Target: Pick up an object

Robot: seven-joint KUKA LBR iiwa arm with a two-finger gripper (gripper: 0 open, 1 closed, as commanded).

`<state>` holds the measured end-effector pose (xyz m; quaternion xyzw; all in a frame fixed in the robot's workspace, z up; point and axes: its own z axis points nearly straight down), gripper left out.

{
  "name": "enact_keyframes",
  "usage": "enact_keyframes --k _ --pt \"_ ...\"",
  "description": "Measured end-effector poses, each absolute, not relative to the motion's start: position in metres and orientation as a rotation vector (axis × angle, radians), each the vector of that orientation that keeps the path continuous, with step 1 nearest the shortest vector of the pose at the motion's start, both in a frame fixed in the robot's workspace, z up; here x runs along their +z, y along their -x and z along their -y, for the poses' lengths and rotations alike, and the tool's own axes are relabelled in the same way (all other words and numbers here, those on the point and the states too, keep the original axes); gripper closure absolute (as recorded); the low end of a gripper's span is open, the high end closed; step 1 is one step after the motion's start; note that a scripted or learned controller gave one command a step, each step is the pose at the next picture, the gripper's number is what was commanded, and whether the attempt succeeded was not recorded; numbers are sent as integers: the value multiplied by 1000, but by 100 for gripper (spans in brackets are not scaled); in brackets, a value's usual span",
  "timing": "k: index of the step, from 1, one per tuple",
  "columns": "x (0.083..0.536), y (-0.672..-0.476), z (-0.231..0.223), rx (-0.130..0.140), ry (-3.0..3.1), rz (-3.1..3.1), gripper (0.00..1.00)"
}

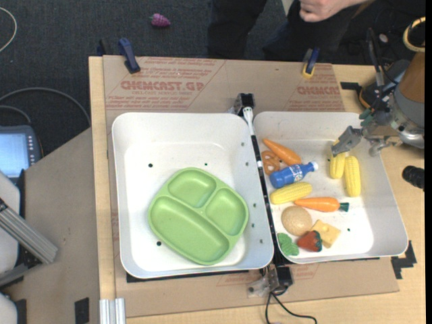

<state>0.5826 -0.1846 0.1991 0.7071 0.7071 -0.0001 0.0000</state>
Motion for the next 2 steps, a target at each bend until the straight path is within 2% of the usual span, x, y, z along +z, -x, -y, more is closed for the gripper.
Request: enact_keyframes --k 1,2 --pt "80 -591 178 8 -2224 -2235 0" --pt "85 -648 145 -1 -2213 -2229 0"
